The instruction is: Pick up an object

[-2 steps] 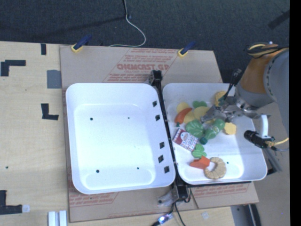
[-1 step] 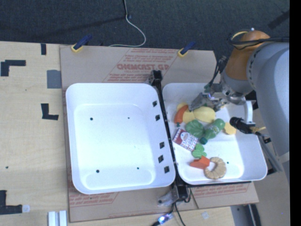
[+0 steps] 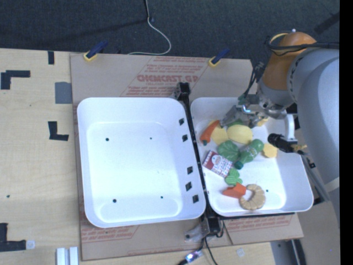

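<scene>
Your arm (image 3: 309, 76) reaches in from the right, its orange band (image 3: 281, 65) sitting above the far edge of the right bin (image 3: 298, 200). The gripper (image 3: 242, 114) hangs low over the far part of that bin, just above the yellow lemon (image 3: 239, 133). You cannot tell from this view whether the jaws are apart or together, and nothing visibly sits between them.

All the toy food lies in the right bin. The lemon is near the bin's far middle, with an orange carrot (image 3: 209, 130) to its left, close to the wall shared with the other bin. Just near of the lemon lie a leafy green vegetable (image 3: 227, 149) and a green piece (image 3: 251, 149) touching it. A small yellow piece (image 3: 270, 151) rests to the right of these. A red and white packet (image 3: 217, 164) lies tilted by the left wall. Nearer still you see a second carrot (image 3: 235, 189) with a green top, and a tan pretzel-like ring (image 3: 253, 197) by the near rim.

The left bin (image 3: 88, 164) stands beside it on a cardboard sheet (image 3: 160, 79) covering the counter (image 3: 33, 164).
</scene>
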Robot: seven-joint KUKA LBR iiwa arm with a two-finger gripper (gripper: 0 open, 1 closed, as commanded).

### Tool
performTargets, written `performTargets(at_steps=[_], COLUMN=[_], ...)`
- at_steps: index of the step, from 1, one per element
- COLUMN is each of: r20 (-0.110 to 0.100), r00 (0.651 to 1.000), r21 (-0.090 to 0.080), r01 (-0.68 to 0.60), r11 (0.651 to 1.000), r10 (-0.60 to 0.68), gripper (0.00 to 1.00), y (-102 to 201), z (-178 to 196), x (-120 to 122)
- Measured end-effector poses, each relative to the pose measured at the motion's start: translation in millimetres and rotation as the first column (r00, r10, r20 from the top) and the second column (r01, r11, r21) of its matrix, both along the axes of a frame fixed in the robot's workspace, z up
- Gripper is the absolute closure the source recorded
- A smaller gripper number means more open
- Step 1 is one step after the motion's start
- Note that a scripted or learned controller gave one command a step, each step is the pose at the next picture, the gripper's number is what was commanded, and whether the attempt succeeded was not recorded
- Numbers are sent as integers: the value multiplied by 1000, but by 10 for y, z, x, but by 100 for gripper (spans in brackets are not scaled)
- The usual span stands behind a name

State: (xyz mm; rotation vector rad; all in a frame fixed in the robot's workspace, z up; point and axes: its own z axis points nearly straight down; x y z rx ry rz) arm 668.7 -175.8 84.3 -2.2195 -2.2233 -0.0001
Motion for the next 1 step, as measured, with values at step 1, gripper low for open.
performTargets(at_steps=[1], r20=[9], r00=[1000], r21=[-4], r01=[2], r11=[1000], r10=[-2], gripper=[0], y=[-277], z=[1163], x=[-165])
